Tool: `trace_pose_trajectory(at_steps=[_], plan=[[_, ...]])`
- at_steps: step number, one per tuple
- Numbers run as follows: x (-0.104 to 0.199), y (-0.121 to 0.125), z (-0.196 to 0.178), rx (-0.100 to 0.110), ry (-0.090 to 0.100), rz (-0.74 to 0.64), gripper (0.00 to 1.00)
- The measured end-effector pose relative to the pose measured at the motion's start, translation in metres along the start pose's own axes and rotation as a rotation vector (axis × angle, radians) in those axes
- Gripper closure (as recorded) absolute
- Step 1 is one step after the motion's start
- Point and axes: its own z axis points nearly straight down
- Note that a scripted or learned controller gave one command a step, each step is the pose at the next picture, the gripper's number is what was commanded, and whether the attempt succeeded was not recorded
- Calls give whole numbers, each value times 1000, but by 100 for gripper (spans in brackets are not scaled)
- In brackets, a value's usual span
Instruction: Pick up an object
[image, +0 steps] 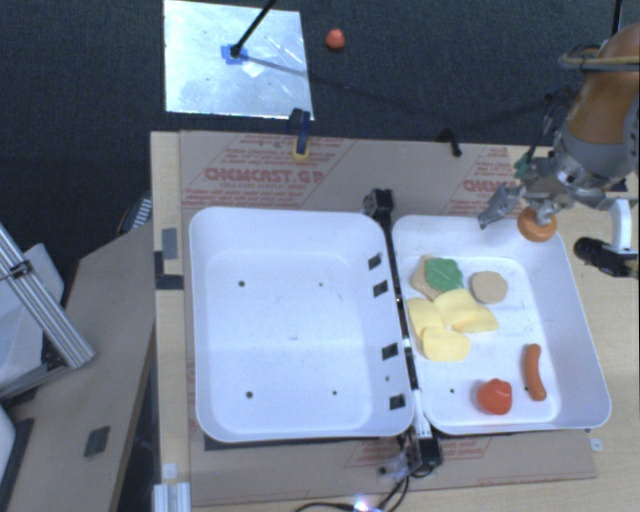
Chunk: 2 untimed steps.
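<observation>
My gripper (527, 208) hangs over the far right corner of the right bin (570, 300), and an orange disc (537, 225) sits right at its tip. I see grey finger parts on either side of the disc's top, so I judge that I am gripping it, though the view is too coarse to be sure it is clear of the bin rim.

If the disc counts as my object, it is already at the tool. The rest lie toward the near side of the bin, down and left of me in the picture. Nearest is a tan round (489, 287), flat and matte. Left of it a green leafy piece (441, 272) rests on a pale slab, touching 3 yellow lumps (452, 325) that look soft and smooth, bunched together. Well apart, near the front wall, are a red tomato-like piece (495, 396) and a sausage (534, 371) just beside it. The sausage's long axis runs roughly front to back, so my fingers would need to close across it, left to right.

The left bin (290, 320) is plain white moulded plastic with a few dark holes.
</observation>
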Motion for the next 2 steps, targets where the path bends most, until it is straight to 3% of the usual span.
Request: trace_pose_trajectory(at_steps=[1,2], plan=[[-36,-27,117,-5,6,-7,0],[-39,-27,107,-7,0,-6,100]])
